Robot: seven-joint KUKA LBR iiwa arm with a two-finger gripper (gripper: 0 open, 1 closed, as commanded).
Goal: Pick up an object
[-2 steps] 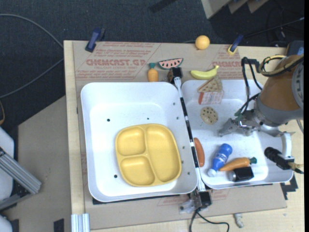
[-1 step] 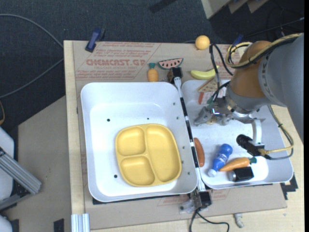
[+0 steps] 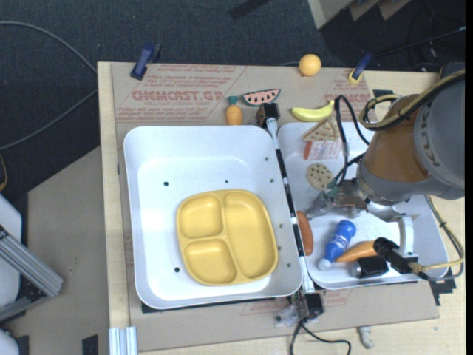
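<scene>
The arm (image 3: 414, 150) hangs over the right bin (image 3: 436, 261), its gripper (image 3: 336, 197) hidden enough that I cannot tell its state. The left bin (image 3: 148, 161) holds a yellow tray (image 3: 225, 235). A blue bottle (image 3: 338, 240) lies just beside what seems a carrot (image 3: 360, 250)

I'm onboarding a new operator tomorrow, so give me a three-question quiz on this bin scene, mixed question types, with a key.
1. True or false: the yellow divided plate lies in the left bin.
2. Multiple choice: what lies right beside the blue bottle in the right bin? A) a green cup B) an orange carrot C) a red ball
3. Fill in the blank: the banana rests at the right bin's far edge, while the watermelon slice lies on the ______ behind the bins.

Key: 1 true; 2 B; 3 cardboard
</scene>
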